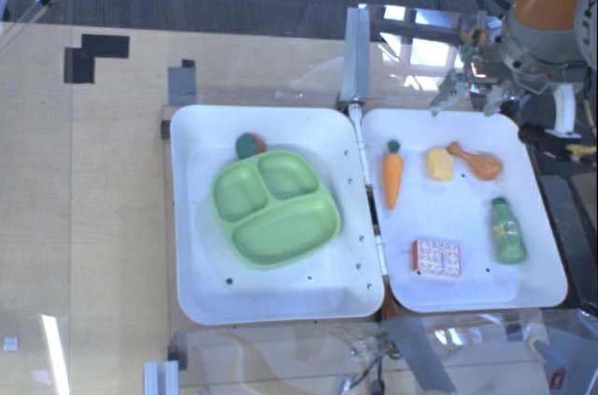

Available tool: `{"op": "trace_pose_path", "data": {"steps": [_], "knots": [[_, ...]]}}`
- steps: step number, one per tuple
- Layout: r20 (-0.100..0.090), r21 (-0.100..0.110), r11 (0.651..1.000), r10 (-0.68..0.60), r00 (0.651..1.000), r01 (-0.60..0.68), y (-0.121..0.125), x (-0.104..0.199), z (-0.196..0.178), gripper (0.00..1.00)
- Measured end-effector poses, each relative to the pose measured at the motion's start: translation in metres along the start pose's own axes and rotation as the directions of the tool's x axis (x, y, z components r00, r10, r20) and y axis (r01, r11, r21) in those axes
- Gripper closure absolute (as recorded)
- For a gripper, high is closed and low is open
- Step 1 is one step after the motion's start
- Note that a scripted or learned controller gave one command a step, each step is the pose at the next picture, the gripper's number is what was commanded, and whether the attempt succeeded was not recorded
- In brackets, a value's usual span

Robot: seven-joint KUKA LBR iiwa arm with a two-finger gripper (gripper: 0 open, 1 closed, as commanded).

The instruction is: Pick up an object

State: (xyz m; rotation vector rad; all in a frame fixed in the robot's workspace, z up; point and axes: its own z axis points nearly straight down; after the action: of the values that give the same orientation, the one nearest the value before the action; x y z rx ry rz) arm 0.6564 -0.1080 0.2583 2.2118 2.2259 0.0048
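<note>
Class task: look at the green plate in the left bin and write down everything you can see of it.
The plate is pale green, looks like matte plastic, and has rounded corners. Raised ridges split it into three compartments: two small ones at the far side and one large one nearer the camera. It lies flat and right side up, turned askew, near the middle of the left bin. A small teal and orange-brown object sits at its far edge, seemingly touching the rim.

Small teal-and-orange thing [249,144] — half hidden behind green plate [276,208] — unidentifiable.

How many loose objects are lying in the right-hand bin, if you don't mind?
5: carrot left, yellow item and drumstick at back, green bottle right, patterned box at front.
</note>
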Motion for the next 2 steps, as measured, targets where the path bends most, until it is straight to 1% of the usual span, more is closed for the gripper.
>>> {"op": "trace_pose_path", "data": {"steps": [1,2], "knots": [[-0.001,0.003,0.998,-0.067,0.998,0.067,-0.038,-0.002,0.104,0.00],[0.001,-0.004,0.999,-0.038,0.999,0.038,-0.030,-0.028,0.170,0.00]]}}
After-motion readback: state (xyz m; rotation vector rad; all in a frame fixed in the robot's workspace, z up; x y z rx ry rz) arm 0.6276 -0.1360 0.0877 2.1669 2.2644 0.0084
